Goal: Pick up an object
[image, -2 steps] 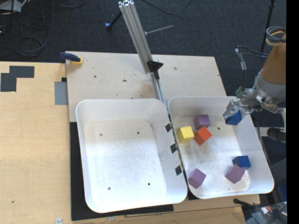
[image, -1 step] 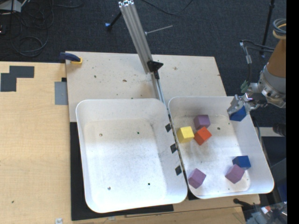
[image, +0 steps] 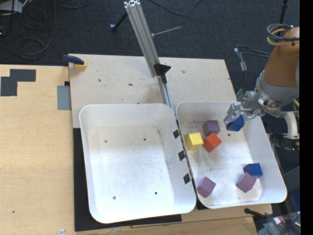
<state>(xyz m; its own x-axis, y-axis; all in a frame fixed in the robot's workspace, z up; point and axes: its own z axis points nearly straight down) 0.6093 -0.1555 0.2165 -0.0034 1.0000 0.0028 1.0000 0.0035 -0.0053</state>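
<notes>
My gripper (image: pixel 234 118) hangs over the upper right part of the right bin (image: pixel 274 173). A small blue block (image: pixel 236 125) sits between its fingers, and the fingers are shut on it. Just left of it lies a purple block (image: pixel 211 127). Below that, a yellow block (image: pixel 194 140) and an orange block (image: pixel 212 142) lie side by side. Near the bin's front edge are a second blue block (image: pixel 253 169), a purple block (image: pixel 246 181) and another purple block (image: pixel 206 186).
The left bin (image: pixel 93 131) stands beside the right one, with black clips along the shared wall (image: pixel 180 153). A slanted aluminium post (image: pixel 144 33) rises behind the bins. A blue and yellow clamp (image: pixel 74 60) lies at the bench's far left corner.
</notes>
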